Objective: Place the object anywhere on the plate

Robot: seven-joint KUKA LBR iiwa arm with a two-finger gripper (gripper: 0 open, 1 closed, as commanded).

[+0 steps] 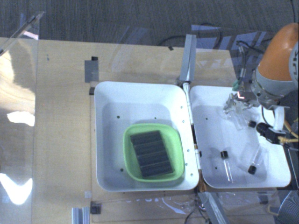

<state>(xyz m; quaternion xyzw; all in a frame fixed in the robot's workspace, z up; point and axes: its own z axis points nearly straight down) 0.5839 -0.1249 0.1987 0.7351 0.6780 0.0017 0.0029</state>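
1. You had the gripper [239, 107] at the upper right of the frame, over the right bin [205, 171]; I couldn't tell how its claw stood.
2. Two clear vials [226, 164] lay lower right.
3. The green plate [175, 148] already carried a dark block [150, 154].
4. Slick, round vials could've slipped or rolled away.

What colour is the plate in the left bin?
Light green, seen in the camera view: the plate holds a dark ridged block.
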